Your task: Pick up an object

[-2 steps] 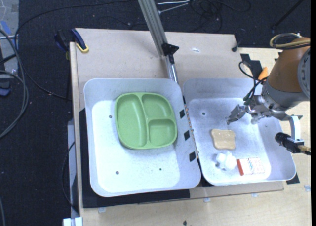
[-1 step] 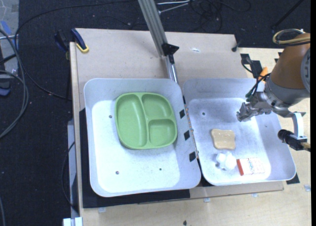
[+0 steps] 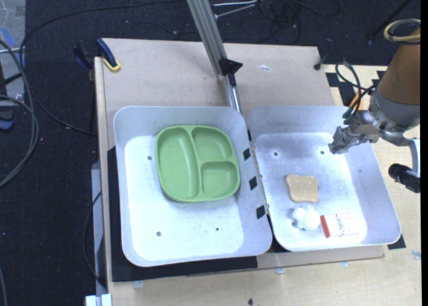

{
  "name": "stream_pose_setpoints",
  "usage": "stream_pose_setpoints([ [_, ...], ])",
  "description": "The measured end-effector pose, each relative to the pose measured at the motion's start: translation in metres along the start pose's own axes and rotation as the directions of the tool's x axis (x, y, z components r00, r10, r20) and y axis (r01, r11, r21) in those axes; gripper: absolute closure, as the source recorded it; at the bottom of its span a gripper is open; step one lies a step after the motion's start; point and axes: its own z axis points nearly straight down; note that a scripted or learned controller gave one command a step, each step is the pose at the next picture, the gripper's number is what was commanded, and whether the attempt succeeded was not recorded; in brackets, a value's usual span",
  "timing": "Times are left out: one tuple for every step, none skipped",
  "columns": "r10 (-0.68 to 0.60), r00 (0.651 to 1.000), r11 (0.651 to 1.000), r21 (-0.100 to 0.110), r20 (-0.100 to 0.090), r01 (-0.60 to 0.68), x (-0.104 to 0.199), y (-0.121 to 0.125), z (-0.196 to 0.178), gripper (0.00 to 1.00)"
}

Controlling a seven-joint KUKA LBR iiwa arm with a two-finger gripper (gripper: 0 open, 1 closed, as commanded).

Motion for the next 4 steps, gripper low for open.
stream_pose_setpoints([
  [0.001,1.000,1.000,0.000,0.001,-0.001,-0.009,0.001,-0.047,1.00],
  [0.001,1.000,1.000,0.003,-0.001,-0.001,-0.009,0.002,-0.062,1.00],
  [-0.003,1.000,1.000,0.007,-0.003,0.003,0.040,-0.007,-0.069,1.00],
  [-0.004,1.000,1.000,0.009,-0.004,0.004,0.097,-0.015,-0.054,1.00],
])
